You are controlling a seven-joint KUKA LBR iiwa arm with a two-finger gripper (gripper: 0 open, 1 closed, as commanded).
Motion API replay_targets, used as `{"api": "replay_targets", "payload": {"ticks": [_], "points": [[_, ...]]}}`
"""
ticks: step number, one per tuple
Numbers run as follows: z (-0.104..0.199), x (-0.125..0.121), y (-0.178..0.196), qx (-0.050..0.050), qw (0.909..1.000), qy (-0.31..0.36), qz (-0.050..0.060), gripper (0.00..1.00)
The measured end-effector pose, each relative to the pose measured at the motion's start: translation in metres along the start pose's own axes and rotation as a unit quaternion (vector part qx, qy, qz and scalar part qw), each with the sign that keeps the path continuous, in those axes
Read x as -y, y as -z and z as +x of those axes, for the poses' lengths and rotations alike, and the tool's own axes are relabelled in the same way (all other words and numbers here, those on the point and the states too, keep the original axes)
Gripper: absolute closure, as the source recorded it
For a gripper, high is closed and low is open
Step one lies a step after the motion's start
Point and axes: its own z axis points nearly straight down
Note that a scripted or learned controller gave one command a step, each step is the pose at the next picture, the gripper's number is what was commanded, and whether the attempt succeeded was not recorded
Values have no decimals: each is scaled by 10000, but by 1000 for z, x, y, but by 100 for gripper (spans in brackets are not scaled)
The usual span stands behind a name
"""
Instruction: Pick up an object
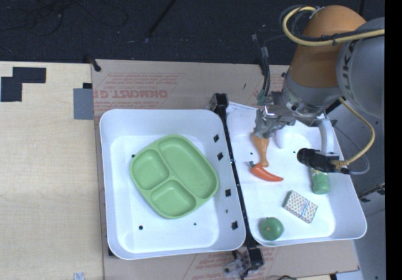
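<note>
Plate (174, 176) in left bin (120, 140)

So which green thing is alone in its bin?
The plate, in the left bin. The round green ball and the small green lump share the right bin with other things.

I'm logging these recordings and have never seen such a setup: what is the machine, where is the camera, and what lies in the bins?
One camera, fixed above the bench, looks down at a slant. The grey and orange machine on the right is a robot arm; the gripper at its tip is its grabbing tool. The left bin holds a green divided plate. The right bin holds an orange carrot, a red chili pepper, a small green object, a patterned little box and a round green fruit. The gripper sits at the carrot's upper end; whether it grips it cannot be told.
</note>
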Motion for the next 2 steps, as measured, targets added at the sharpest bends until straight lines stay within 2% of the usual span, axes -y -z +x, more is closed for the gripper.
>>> {"api": "replay_targets", "payload": {"ticks": [2], "points": [[111, 38, -2, -1, 10000, 7, 5, 100]]}}
